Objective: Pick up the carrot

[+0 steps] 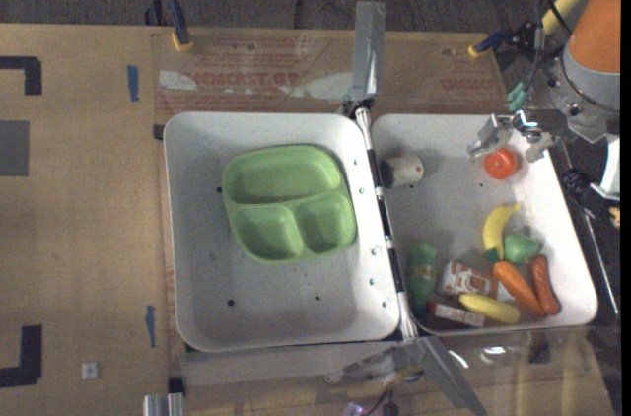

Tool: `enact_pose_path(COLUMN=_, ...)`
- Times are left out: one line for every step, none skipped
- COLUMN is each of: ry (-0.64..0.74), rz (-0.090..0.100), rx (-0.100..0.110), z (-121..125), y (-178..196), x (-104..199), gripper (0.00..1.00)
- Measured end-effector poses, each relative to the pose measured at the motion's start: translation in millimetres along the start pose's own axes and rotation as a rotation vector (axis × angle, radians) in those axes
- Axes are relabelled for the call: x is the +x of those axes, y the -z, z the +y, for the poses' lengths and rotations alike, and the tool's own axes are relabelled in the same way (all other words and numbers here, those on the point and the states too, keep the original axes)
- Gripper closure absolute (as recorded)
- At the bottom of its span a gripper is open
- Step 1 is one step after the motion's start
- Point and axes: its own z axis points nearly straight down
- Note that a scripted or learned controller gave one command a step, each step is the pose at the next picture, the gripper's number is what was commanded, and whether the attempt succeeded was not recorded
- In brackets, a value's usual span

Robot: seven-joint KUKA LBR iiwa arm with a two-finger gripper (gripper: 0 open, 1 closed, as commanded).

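Gripper (509, 140) — finger state cannot be told — hovers by a red-orange tomato (501, 164) | carrot (517, 287) lies untouched among toy food, well apart — likely a misaimed approach.

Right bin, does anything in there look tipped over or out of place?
Mostly ordinary clutter. One grey cup lies on its side against the right bin's left wall, apart from the toy food heaped around the carrot in the near right corner.
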Motion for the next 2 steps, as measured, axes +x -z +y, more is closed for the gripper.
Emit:
enact_pose_path(ry=0.025, rz=-0.001, rx=-0.001, z=-63, y=-60, x=-28, gripper=0.0)
enact_pose_path(ry=0.04, rz=-0.002, rx=-0.003, z=-27, y=-85, x=5, gripper=0.0)
